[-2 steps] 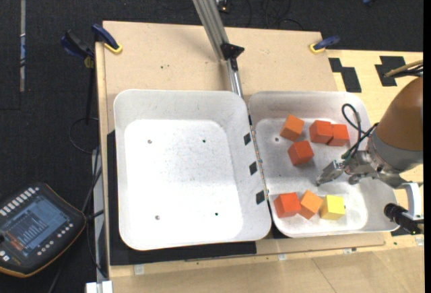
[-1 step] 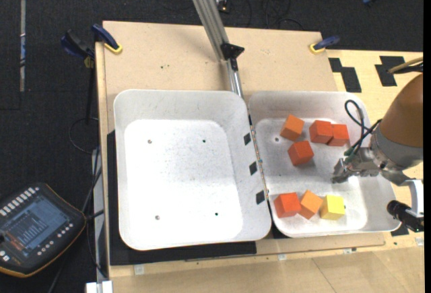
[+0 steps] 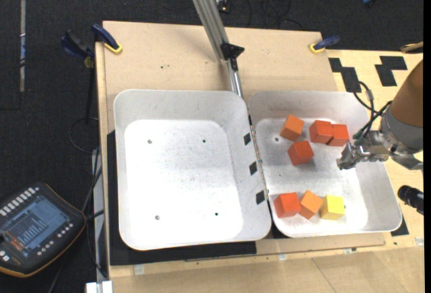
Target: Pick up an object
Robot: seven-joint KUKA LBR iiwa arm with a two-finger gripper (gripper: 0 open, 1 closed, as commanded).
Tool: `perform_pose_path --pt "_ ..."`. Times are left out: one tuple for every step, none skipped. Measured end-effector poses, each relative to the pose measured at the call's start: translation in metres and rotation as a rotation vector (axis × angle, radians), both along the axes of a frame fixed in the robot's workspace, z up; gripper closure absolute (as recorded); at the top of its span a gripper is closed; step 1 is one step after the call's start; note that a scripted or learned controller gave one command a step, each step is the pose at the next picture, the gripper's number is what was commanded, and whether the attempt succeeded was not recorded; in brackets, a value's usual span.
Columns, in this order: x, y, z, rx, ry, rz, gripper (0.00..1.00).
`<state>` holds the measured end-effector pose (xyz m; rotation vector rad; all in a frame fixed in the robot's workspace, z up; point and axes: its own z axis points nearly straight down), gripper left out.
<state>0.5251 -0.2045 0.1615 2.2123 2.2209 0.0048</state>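
Several blocks lie in the right bin (image 3: 377,217). At the back sit an orange block (image 3: 293,126) and two red-orange blocks (image 3: 321,131) (image 3: 338,134) side by side, with another red block (image 3: 300,152) just in front of them. Along the front stand a red block (image 3: 287,204), an orange block (image 3: 311,204) and a yellow block (image 3: 333,207). My gripper (image 3: 347,160) hangs over the bin's right part, just below and right of the back pair of red blocks. No block shows between its fingers.
The left bin (image 3: 135,116) lies beside the right one. A metal rail (image 3: 205,5) runs from the back down to the gap between the bins. Clamps sit at the board's back corners. A teach pendant (image 3: 34,221) lies at the front left.
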Motion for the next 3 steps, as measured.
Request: perform_pose_path --pt "0.000 0.004 0.044 0.000 0.000 0.000 1.00" --pt "0.002 0.004 0.090 -0.001 0.000 0.000 1.00" --pt "0.006 0.053 0.078 0.004 0.007 0.004 1.00"
